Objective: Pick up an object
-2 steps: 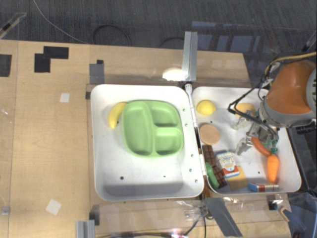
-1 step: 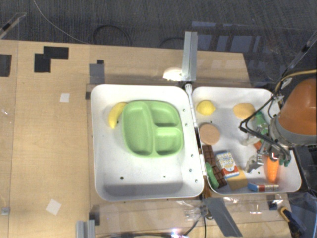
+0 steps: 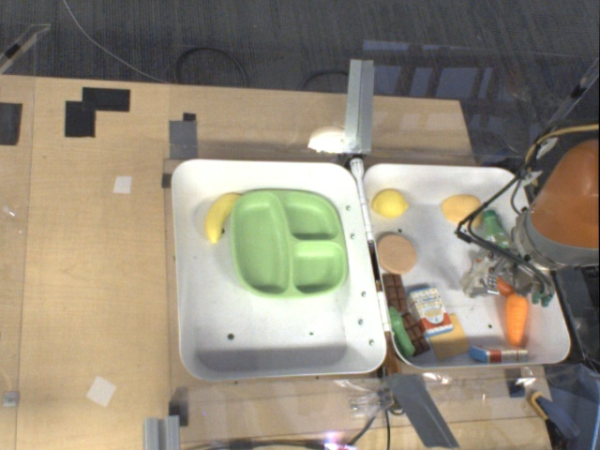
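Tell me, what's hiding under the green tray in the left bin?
A yellow banana pokes out from beside the green tray, at its left edge. Part of the banana is covered by the tray. Whatever else may lie beneath the tray cannot be seen.

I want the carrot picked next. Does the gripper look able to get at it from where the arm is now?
Probably yes. The gripper hangs over the right bin just beside the carrot, whose orange body lies bare from above. The bin's right wall and a marker lie near it, which may crowd the fingers.
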Robot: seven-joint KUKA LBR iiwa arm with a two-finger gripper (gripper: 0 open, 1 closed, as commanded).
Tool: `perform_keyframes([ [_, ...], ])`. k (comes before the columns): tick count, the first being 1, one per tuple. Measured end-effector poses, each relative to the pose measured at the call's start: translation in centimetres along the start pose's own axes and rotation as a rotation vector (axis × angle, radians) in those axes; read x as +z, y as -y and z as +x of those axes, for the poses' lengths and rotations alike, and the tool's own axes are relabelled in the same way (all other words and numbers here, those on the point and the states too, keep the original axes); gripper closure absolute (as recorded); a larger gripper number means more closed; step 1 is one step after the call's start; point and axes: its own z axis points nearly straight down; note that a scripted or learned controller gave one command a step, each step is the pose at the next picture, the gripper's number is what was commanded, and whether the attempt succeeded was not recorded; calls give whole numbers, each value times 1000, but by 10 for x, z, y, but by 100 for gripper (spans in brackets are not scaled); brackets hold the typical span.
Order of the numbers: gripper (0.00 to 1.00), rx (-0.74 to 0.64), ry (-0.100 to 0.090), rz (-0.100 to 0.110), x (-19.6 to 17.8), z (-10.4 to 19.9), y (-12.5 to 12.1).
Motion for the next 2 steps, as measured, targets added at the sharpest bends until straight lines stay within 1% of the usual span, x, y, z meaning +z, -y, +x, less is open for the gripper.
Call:
perform_keyframes([
  [1, 100, -280, -23, -5, -66, -37, 16],
  [2, 0, -280, -25, -6, -66, -37, 16],
])
